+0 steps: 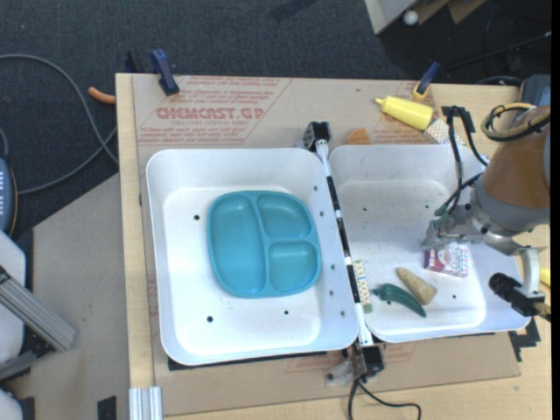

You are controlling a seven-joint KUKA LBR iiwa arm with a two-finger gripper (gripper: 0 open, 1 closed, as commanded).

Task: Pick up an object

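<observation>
**Q.** Where does the hand (446, 239) stand, and what lies under it?

**A.** The hand, at the end of the grey arm with the orange band (516, 178), is lowered into the right-hand shallow white bin (385, 178). Directly beneath and just beside its tip lies a small flat packet with pink and white print (448, 260). Whether the hand is spread or pressed together cannot be told; the wrist hides it. Nothing is seen pinched.

**Q.** How would that packet handle?

**A.** Judged by its look: light, thin and pliable, probably slippery film. It lies flat, so an edge or a raised crease is the likeliest hold. Its print is too small to read.

**Q.** What else is near the hand?

**A.** Below and to its left, a tan wedge-shaped piece (416, 285) touches a dark green curved, pepper-like object (401, 297). Both look small, light and stiff enough to take across their narrow width.

**Q.** And farther off?

**A.** Well apart to the left, a teal plastic plate with three compartments (263, 242) lies in the left-hand white bin (175, 191): broad, rigid, best taken at the rim. Beyond the bins, a yellow bottle-like object (405, 110) rests on the surface (219, 112).

**Q.** Any legible writing?

**A.** The brown sheet covering the surface reads "CHEMCAST GP" in red.
</observation>
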